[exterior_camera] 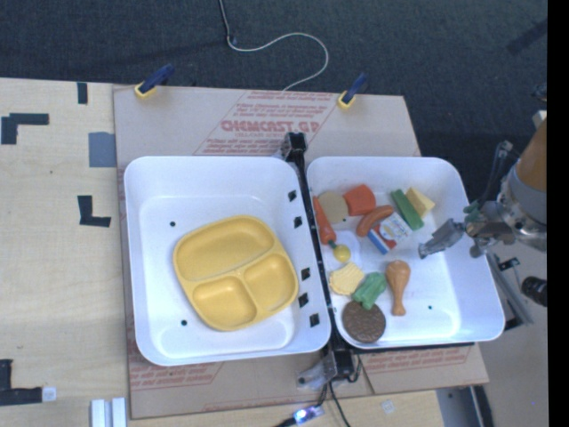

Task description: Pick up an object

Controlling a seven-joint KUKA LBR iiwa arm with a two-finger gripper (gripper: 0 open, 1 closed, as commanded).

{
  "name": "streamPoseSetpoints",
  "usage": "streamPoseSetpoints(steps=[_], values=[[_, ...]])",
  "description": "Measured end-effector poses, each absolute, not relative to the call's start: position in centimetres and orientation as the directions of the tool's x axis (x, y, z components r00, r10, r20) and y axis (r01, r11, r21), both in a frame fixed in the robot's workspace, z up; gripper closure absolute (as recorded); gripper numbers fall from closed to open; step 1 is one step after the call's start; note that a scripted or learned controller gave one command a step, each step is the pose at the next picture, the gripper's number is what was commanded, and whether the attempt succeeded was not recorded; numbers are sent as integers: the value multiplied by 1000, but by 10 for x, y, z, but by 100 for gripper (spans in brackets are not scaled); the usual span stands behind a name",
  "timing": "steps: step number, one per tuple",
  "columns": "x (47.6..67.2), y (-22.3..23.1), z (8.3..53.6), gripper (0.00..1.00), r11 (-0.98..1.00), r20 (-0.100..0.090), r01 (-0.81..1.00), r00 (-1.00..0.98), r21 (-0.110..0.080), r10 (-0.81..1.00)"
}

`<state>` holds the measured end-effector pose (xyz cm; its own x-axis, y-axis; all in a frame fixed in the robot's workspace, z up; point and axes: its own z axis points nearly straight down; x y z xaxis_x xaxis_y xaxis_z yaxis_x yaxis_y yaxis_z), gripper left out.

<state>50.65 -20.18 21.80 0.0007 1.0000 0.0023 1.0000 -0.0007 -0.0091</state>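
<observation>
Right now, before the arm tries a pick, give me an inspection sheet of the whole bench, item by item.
Surface: cardboard sheet on a wooden bench, clipped at the back by two yellow and blue clamps; two white bins sit side by side on it.
Job's things: right bin holds toy food, including a drumstick, a sausage, a brown patty, an orange block and a green piece.
Clutter: left bin holds a yellow divided tray.
Grippers: hand low over the right bin's right side, nothing between its fingers.
Cables: white cable looping on the dark floor behind.
Surroundings: black tape marks on the bench at left.
</observation>
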Motion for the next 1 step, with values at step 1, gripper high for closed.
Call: streamPoseSetpoints(steps=[1], values=[[508, -202, 221, 0, 1, 0, 1000, -1, -2, 1000]])
